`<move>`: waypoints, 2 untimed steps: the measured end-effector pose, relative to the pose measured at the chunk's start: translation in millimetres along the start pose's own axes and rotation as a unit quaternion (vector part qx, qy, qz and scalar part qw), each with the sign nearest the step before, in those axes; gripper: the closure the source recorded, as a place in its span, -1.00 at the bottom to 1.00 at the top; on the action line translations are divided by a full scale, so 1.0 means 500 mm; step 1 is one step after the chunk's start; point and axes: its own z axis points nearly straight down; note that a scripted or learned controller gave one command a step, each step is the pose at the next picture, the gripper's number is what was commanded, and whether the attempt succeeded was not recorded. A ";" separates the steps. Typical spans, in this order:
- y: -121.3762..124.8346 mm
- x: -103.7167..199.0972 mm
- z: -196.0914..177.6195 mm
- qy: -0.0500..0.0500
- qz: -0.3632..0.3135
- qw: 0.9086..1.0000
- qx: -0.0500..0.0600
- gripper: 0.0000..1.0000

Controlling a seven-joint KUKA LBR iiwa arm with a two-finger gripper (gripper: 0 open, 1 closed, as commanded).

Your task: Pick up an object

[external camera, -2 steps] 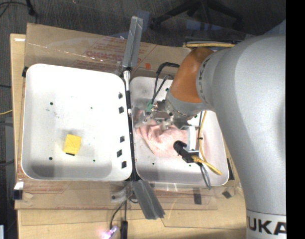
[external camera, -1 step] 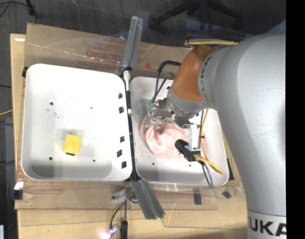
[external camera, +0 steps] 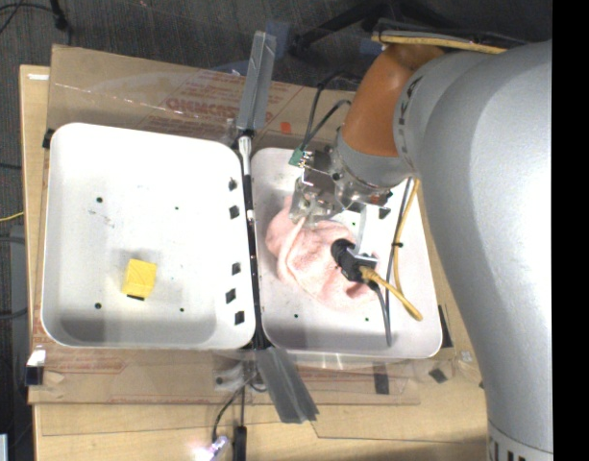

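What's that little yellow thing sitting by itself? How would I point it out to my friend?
Start at the two white bins side by side and take the left bin, the one away from the grey arm. Look toward its lower left part: a small yellow block lies there on the floor. It is squarish and bright yellow, unlike the soft pink object in the right bin.

You look down from one fixed camera above the bench (external camera: 44, 94), at a slant, with both bins in frame: left bin (external camera: 73, 152), right bin (external camera: 419, 339). The arm (external camera: 496, 209) enters from your right.
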 end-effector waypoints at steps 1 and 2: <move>0.000 0.000 0.000 0.000 0.000 1.000 0.000 -1.00; 0.005 -0.010 -0.083 0.000 -0.006 1.000 0.000 -1.00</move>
